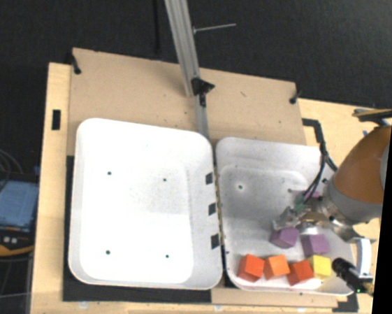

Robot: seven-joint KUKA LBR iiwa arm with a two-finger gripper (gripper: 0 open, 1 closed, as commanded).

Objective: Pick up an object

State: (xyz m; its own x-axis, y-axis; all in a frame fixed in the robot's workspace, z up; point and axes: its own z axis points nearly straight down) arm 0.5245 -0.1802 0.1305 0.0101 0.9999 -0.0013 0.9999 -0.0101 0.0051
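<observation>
The two-finger gripper (300, 219) is hovering in the right white bin (265, 169), directly above 1 small purple cube (285, 236) lying just below it; finger spacing cannot be told.

No text, label, brand or number can be read anywhere; the handheld pendant's (6, 210) screen is a blur.
</observation>
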